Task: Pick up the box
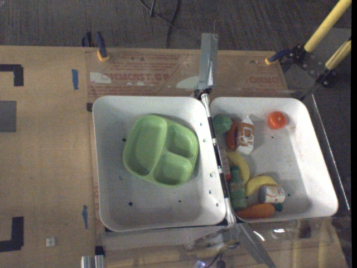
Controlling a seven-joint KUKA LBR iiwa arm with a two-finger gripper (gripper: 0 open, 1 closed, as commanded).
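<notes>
Wooden bench (44,149), dark carpet behind. Left bin (111,205) holds green divided plate (162,149). Right bin (312,172): small carton box (245,134) among toy food.

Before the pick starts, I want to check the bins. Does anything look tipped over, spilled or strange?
The small carton box lies on its side among the toy food crowded along the right bin's left wall. The green divided plate sits askew in the left bin. Nothing looks spilled or broken.
</notes>
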